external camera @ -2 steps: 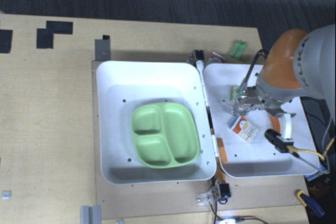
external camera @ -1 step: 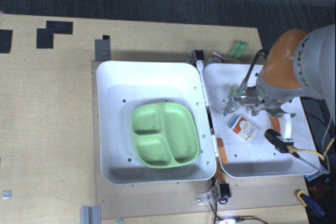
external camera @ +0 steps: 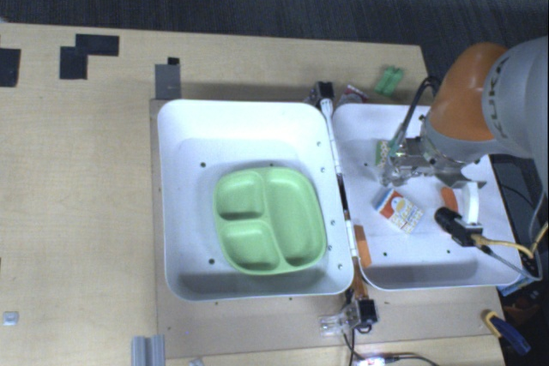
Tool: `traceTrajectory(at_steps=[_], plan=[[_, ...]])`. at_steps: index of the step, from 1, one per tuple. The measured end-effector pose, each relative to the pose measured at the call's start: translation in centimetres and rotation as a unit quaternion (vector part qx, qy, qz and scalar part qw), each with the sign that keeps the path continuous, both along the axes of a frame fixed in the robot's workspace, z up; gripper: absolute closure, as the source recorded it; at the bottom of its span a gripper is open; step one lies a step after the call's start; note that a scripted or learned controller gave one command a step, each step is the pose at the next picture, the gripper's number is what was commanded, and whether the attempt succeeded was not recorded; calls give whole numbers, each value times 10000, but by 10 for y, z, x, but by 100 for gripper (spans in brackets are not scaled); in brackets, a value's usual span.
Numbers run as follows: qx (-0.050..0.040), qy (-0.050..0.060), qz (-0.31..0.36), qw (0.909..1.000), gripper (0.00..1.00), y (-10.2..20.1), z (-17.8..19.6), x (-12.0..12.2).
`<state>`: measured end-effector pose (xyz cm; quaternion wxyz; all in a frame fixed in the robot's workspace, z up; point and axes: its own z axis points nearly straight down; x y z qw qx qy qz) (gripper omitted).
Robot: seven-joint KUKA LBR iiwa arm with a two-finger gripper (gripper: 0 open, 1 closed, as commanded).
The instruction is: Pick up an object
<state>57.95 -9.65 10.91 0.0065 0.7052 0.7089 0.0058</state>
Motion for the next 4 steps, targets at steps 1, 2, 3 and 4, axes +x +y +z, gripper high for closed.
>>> traceTrajectory(at_steps=[1,2,3,4], plan=[[1,2,1,10000,0,0,0,0],[-1,48,-22,10000,0,9,-22,-19],[-2,19,-13,10000,100,9,-10,-17],[-1,23,-12,10000,0,9,-11,-17]])
